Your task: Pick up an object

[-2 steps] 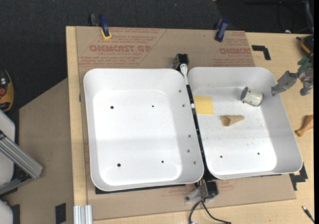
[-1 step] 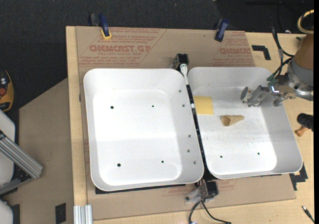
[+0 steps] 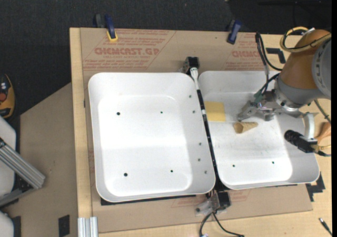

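Within the right bin (image 3: 274,170), the gripper (image 3: 251,115) hangs with fingers spread, directly above the tan wedge (image 3: 245,126), whose long axis runs left-right.

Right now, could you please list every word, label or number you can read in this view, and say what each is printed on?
"GICHCAST.G.P": large red print on the brown board behind the left bin; letters uncertain, blurred.
Small red lines above and below it: too blurred to read.
Red print on the board behind the right bin: partly cut off by the arm, unreadable.
Nothing else bears readable text.
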